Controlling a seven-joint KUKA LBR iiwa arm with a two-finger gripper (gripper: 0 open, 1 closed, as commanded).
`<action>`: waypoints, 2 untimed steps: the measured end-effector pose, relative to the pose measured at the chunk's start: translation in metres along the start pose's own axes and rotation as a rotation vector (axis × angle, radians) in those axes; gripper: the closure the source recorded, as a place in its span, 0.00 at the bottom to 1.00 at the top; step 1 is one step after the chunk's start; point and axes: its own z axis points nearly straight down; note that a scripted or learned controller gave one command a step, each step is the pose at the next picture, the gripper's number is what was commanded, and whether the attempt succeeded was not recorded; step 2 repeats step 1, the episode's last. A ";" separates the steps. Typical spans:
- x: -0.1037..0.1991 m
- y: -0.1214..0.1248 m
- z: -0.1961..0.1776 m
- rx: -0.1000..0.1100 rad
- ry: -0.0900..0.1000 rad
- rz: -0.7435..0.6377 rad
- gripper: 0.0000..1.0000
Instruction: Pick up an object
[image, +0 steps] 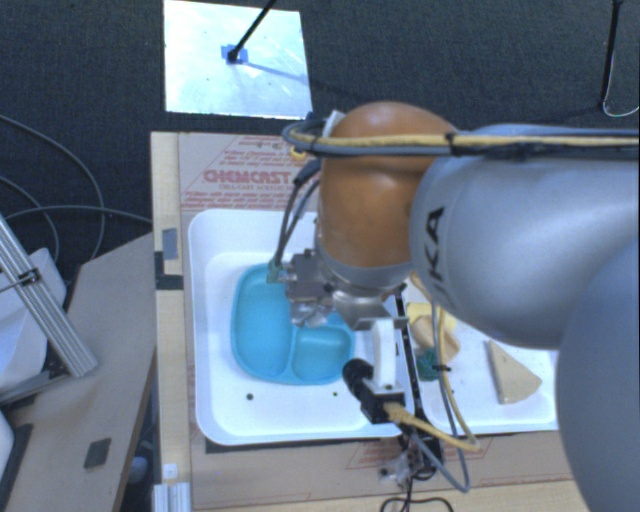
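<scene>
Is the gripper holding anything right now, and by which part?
Cannot be told: the arm's wrist hides the gripper above the blue divided dish.

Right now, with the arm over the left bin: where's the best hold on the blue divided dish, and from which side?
Judging from what shows, take the blue divided dish by its raised outer rim on the view's left edge, coming straight down. The rim is thin enough to pinch, that side sits apart from the white bin wall, and the arm covers the dish's right part.
</scene>
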 end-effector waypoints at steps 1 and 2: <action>-0.033 0.003 -0.094 -0.017 0.004 0.006 1.00; -0.033 0.003 -0.094 -0.017 0.004 0.006 1.00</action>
